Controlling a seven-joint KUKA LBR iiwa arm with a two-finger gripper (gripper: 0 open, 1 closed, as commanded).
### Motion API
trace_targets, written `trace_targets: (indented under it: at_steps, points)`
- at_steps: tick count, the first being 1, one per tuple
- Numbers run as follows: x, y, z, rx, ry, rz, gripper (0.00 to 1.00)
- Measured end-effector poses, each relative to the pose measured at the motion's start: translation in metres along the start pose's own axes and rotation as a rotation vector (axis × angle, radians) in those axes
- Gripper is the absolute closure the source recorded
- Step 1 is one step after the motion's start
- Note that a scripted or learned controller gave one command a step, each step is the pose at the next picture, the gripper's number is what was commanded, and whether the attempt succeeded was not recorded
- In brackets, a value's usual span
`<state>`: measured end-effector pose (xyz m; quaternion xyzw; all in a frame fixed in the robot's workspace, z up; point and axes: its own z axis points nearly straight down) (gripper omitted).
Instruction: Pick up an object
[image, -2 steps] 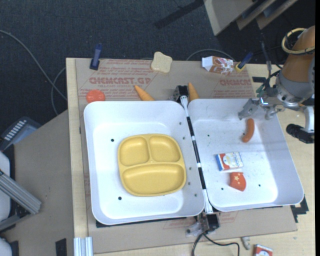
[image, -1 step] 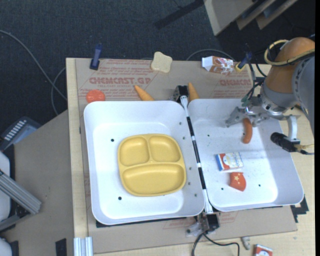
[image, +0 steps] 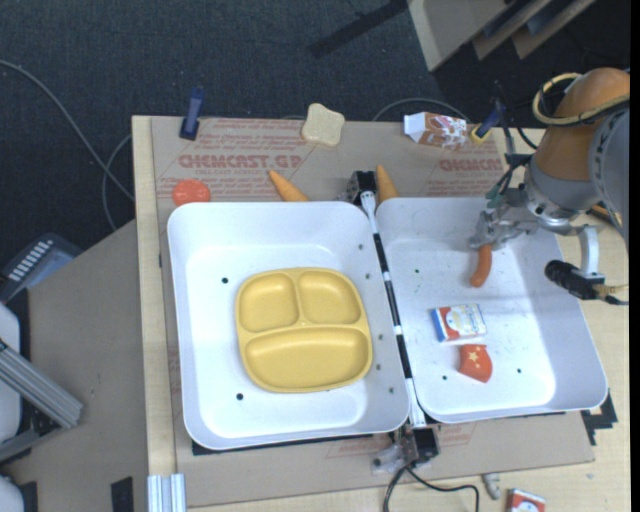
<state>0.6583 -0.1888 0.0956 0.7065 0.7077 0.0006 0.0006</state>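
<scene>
An orange sausage (image: 482, 267) lies upright in the far part of the right bin (image: 560, 385). My gripper (image: 494, 231) hangs just above the sausage's upper end, touching or nearly touching it; whether it grips the sausage I cannot tell. Nearer the front of the same bin lie a small white, blue and red carton (image: 459, 322) and, below it, a red strawberry-like piece (image: 476, 362).
The left bin (image: 200, 290) holds a yellow divided plate (image: 302, 328). On the cardboard behind the bins lie a bread slice (image: 323, 123), a carrot (image: 287, 187), a red disc (image: 190, 192), a blue clip (image: 191, 113) and a small carton (image: 437, 128).
</scene>
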Motion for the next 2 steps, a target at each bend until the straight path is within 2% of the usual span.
trace_targets:
  at_steps: [1, 2]
  points:
    - [0.069, 0.009, 0.01, 0.002, 0.001, 0.0, 1.0]
    - [0.129, -0.051, -0.09, 0.001, 0.001, 0.0, 1.0]
